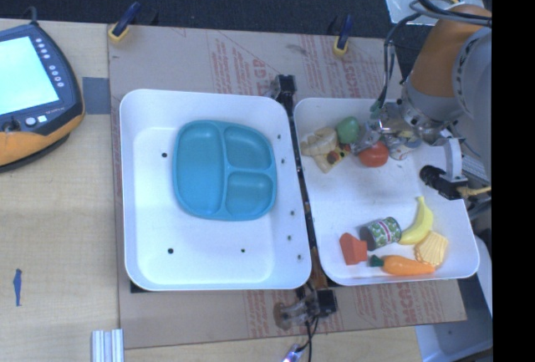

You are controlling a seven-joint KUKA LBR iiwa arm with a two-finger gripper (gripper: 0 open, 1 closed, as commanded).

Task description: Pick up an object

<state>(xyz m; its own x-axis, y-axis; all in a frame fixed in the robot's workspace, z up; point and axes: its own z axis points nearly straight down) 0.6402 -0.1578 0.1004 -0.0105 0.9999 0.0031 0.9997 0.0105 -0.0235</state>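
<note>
low now, arm (443, 59) bends over tool (380, 133) beside tomato (374, 155).

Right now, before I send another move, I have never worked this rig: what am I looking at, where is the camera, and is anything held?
One camera sits above the bench and looks down at a slant. The grey machine with the orange band on the right is the robot arm; its gripper is low over the far end of the right bin. It sits right by a red tomato-like toy, but I cannot tell whether anything is held. Nearby lie a green toy and a tan piece. At the near end are a small can, a banana, a carrot and a red piece. The left bin holds a blue divided plate. A tablet-like controller lies at far left.
</note>
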